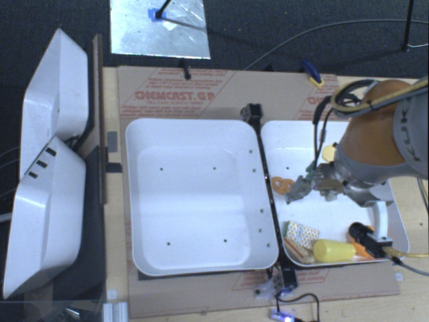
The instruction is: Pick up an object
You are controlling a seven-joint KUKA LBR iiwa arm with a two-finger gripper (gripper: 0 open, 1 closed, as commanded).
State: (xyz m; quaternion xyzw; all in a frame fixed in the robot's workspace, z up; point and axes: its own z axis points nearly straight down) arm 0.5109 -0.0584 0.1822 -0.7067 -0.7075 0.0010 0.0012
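My gripper (299, 188) hangs low inside the right bin (288, 136), near its left wall. An orange pretzel-shaped piece (281, 184) lies just left of the gripper, touching it or nearly so. At the bin's front lie a patterned packet (301, 236) and a yellow cylinder (334, 250). A small orange object (365, 251) lies to the right of them. A yellow object (328, 153) peeks out behind the wrist. Nothing is seen held in the gripper.
The left bin (194, 193) lies beside the right one, with a dark divider (267, 186) between them. The arm's grey and orange body (375, 143) covers the right bin's right half. Spare white bins (47, 159) are stacked at far left.
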